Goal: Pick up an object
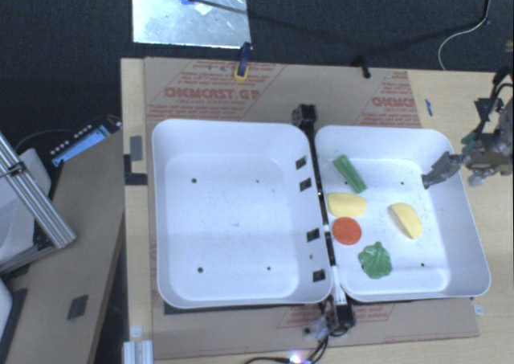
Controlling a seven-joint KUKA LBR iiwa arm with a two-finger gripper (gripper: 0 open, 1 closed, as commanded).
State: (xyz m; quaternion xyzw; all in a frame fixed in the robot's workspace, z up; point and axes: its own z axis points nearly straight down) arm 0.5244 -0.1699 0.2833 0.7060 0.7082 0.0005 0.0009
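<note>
Gripper (440, 169) at bin's right rim — yellow wedge (405, 219) (nearest) lies below-left.

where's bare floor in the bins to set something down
The left bin floor is bare wall to wall. In the right bin, the crowded patch is by the divider: green stick, yellow piece, orange disc, green lump.

This is a robotics lab or test cell. A bench (132, 218) topped with printed cardboard (213, 89) carries two shallow white bins (233, 141) clipped side by side. Aluminium framing (32, 202) stands off the bench's left edge, cables (470, 21) trail over dark carpet (64, 33), and a foil sheet (189, 1) lies beyond the far edge.
</note>
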